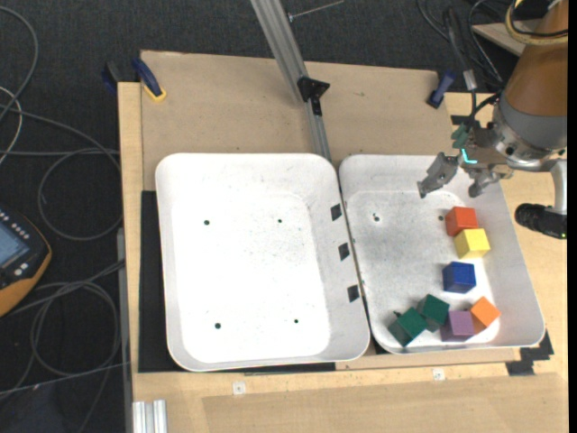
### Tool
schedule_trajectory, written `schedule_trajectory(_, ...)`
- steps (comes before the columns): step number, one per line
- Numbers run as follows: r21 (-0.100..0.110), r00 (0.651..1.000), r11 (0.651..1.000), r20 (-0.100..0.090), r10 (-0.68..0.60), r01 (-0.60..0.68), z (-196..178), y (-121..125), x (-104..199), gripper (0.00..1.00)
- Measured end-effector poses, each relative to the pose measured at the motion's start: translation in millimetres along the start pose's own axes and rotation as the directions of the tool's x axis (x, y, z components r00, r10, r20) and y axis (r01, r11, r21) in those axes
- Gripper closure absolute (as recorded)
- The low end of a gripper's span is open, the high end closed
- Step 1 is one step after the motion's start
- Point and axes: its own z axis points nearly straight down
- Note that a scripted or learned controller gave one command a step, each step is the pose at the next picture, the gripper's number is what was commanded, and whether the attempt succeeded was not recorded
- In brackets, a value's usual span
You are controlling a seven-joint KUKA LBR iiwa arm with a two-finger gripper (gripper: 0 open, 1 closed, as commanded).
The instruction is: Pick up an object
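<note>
The jaws [458, 179] hang spread open with nothing between them over the far edge of the right bin [388, 269], just beyond the red-orange block [462, 219]. Nearer than that block lie a yellow block [472, 242], a blue block [459, 276], and a huddle of green, purple and orange blocks that partly hide one another. The arm [539, 79] is cut off by the frame's edge

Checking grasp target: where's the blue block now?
In the right bin, near its right wall: the blue block sits just below the yellow block.
</note>
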Motion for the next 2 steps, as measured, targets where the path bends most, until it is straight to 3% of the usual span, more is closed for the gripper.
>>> schedule_trajectory(2,0.006,1.000,1.000,-0.001,0.001,-0.001,87.3,-5.7,6.3,0.00)
